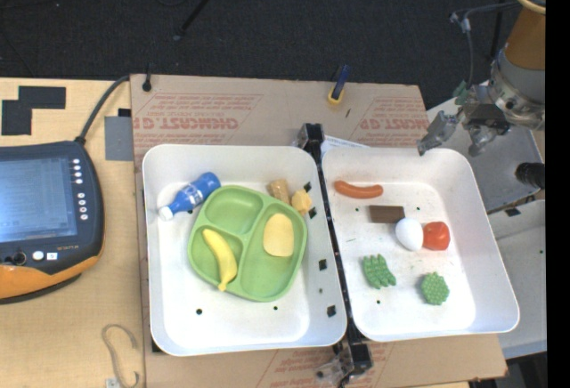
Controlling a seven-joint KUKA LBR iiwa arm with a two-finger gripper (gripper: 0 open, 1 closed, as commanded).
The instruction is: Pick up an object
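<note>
Objects for picking are spread over two shallow white bins on the table. Nearest the camera, in the right bin, a green knobbly toy and a green bumpy cluster are seen well apart from each other, so either could be taken cleanly. Further back, a white egg-shaped piece is found touching a red block, with a dark brown bar just beside them; a grasp aimed here may well catch two things at once, or the smooth round egg may be squeezed out sideways. An orange toy sausage lies apart behind these, low and flat, and could be missed if the descent is too shallow. In the left bin, a yellow banana and a pale yellow slice rest in a green divided plate, whose ridges could be struck. Farthest, the pincer hangs beyond the right bin's far corner, outside it; its fingers look spread and nothing is held. A descent from there risks striking the rim.
</note>
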